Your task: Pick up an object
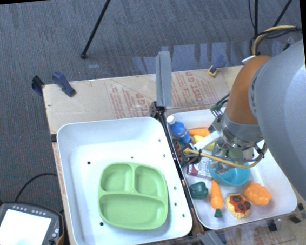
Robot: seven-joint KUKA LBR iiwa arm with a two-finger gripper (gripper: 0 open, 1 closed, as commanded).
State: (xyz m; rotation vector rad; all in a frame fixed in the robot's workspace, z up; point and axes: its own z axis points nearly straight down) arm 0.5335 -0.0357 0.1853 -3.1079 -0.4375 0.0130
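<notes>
I have the gripper (228, 157) low over the middle of the right bin (282, 187), above the blue bowl (232, 177) in the clutter, but the wrist hides its tips and I cannot tell whether it grips anything. The bowl looks like light, stiff, slick plastic, so I would pinch its rim rather than its rounded wall. The carrot (216, 194) beside it looks an easier take across its middle.

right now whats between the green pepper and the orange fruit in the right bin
In the camera view, between the green pepper and the orange fruit lie a carrot, pointing up the bin, and a small toy pizza slightly nearer the front edge.
</notes>
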